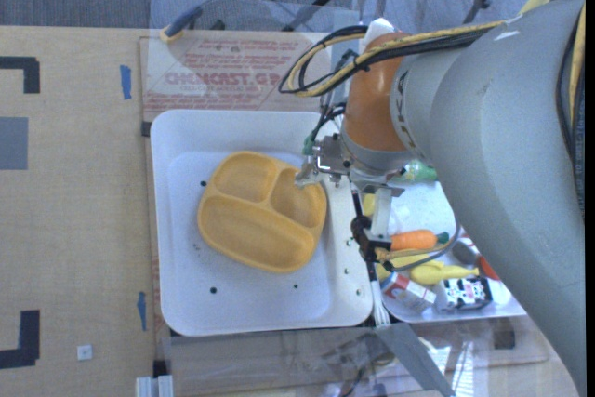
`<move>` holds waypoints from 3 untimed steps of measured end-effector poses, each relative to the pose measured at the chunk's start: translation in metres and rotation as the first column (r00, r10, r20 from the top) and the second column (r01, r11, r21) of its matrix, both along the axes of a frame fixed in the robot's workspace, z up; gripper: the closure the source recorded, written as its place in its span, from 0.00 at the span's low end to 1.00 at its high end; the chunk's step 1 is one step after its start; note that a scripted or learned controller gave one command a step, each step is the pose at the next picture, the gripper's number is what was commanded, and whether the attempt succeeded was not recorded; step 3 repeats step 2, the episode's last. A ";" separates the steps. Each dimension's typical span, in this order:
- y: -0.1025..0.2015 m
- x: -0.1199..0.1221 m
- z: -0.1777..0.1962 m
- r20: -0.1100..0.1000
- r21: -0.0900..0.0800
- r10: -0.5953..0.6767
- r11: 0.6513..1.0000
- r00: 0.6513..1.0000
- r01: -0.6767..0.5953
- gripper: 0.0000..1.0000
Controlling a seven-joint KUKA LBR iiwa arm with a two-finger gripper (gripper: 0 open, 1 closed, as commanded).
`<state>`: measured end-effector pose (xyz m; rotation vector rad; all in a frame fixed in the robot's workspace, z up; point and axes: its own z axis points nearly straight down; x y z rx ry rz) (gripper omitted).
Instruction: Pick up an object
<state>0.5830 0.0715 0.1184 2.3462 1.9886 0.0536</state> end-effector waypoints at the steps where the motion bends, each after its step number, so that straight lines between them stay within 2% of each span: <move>1: -0.001 -0.009 -0.002 0.014 -0.021 0.137 0.990 0.990 -0.137 0.00; 2: 0.004 -0.023 0.014 -0.047 0.005 0.081 0.997 0.996 -0.080 0.00; 3: 0.004 -0.023 0.014 -0.047 0.005 0.081 0.997 0.996 -0.080 0.00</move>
